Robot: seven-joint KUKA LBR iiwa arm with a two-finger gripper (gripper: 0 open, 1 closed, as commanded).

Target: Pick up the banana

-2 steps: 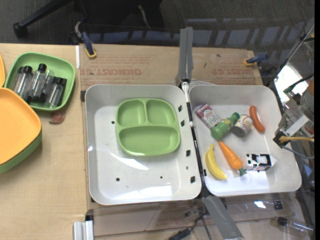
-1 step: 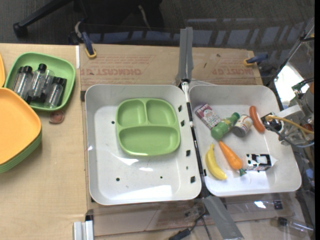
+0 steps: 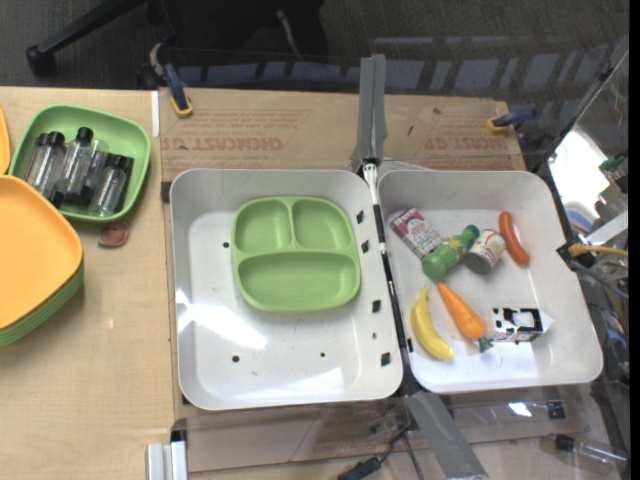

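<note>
The bench is pale wood on the left, with a brown cardboard sheet spread across its rear; two shallow white bins sit on it side by side, the left bin touching the right bin along a shared edge; left of the bins rests a green tray of small dark-capped bottles, and beside it a stack of orange plates; two clamps grip the cardboard, one at its left rear, one at its right rear.
</note>
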